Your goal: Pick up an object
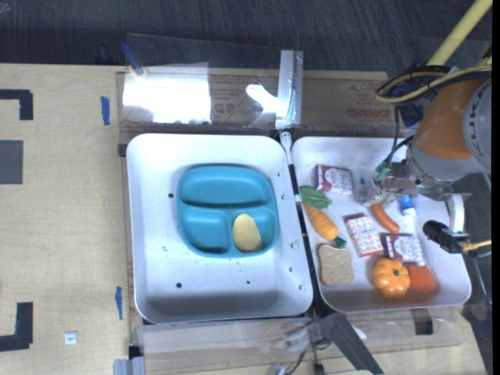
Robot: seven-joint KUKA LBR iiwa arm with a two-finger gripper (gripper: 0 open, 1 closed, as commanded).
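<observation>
The right bin [457, 291] holds several toy foods: a carrot [323, 222], a bread slice [336, 266], an orange pumpkin [391, 276], a red block [423, 280], a small orange sausage [384, 216], and three red-and-white cartons [334, 180] [363, 234] [404, 248]. My gripper [391, 181] hangs over the upper right part of this bin, just above the sausage and beside a small blue-and-white piece [406, 205]. Nothing visibly sits in its grasp. The wrist hides the bin's far right corner.
The left bin [156, 287] carries a blue divided tray [226, 208] with a yellow lemon-like piece [247, 231] in its lower right compartment. A clear plastic sheet [203, 92] and a metal divider post [289, 88] stand behind the bins. Cables [414, 80] loop near the arm.
</observation>
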